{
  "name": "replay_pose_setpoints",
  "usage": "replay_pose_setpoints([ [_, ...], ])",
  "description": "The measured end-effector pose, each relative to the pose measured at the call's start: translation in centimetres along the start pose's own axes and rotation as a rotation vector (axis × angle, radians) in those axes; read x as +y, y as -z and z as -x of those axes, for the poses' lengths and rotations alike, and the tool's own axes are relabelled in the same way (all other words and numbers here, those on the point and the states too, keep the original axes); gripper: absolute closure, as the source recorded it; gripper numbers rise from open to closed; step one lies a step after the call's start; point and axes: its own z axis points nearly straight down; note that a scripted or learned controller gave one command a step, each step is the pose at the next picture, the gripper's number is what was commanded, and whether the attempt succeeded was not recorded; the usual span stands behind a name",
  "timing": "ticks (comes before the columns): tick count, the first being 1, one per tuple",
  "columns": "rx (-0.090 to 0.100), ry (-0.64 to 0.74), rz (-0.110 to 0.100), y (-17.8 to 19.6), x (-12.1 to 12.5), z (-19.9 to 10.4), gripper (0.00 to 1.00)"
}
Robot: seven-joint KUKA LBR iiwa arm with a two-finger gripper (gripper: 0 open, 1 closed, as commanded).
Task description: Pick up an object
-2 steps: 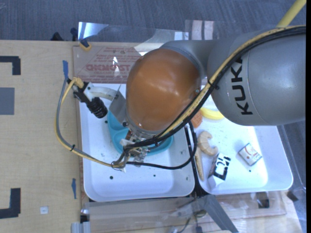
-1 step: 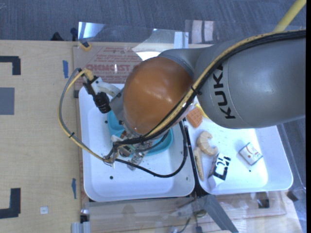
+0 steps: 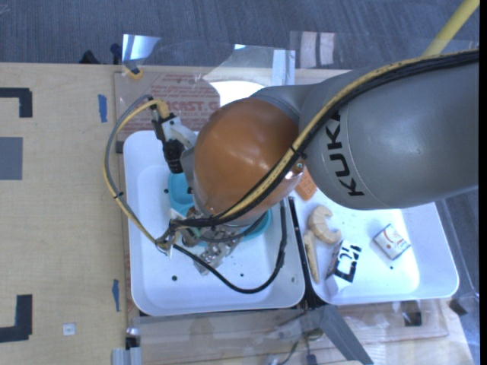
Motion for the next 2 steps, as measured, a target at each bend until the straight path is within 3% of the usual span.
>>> replay_pose_setpoints([
  [1,0.0,-0.436,-0.002,0.9,0.4,0.3,1.0],
  [2,0.001,-0.935,-0.001,-1.5,0.5,0.3,1.0],
])
